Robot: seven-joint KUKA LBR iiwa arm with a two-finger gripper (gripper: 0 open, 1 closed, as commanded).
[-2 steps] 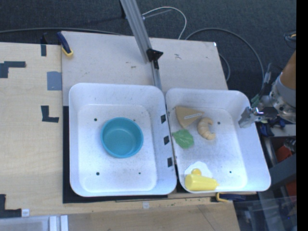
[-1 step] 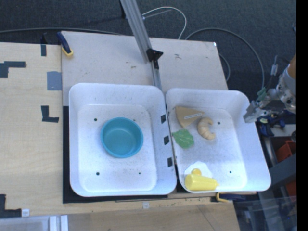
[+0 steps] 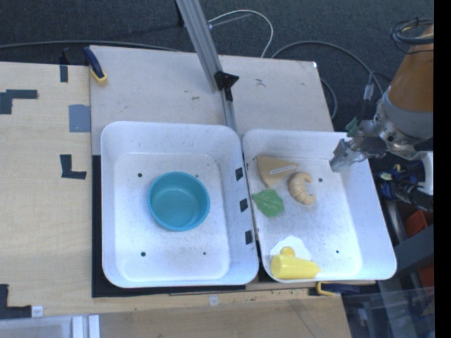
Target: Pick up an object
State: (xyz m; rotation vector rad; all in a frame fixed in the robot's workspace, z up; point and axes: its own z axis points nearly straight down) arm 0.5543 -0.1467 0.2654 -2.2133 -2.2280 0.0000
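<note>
Bench surface [image 3: 169, 83]: pale board with scuffs and small dark marks. A slanted grey metal pole [image 3: 201, 37] crosses the upper middle and ends at a black bracket [image 3: 225, 80] just above the seam between the two bins. A yellow-and-blue clamp [image 3: 95, 65] sits at the board's upper left corner. White and dark cables [image 3: 246, 20] loop over the dark floor behind the bench. A wood-toned panel [image 3: 35, 189] with grey tape marks lies to the left.

Arm [image 3: 412, 83]: enters from the right, orange band visible above the grey wrist. Gripper [image 3: 344, 157] sits over the upper right rim of the right bin, well apart from every object in it. Whether its pincer is wide or narrow: cannot tell, the tip is small and blurred. Nothing is visible in it.

Left bin [image 3: 116, 146]: holds one blue bowl [image 3: 179, 201], upright, roughly centred, clear of the walls.

Right bin [image 3: 366, 238]: holds five small items.
- Tan wedge-shaped piece [image 3: 273, 169], upper left part, near the dividing wall.
- Croissant-like toy [image 3: 303, 188], just right of the wedge, close to it; contact between them not resolvable.
- Green leafy piece [image 3: 268, 203], just below the wedge, near the left wall.
- Yellow block-like object [image 3: 294, 266] at the bottom edge, lying on or against a white fried-egg-like piece [image 3: 291, 246] with a yellow centre.

Nothing lies between the gripper and the croissant-like toy, the closest item; bare bin floor separates them. Black clips [image 3: 243, 205] mark the seam between the bins.
</note>
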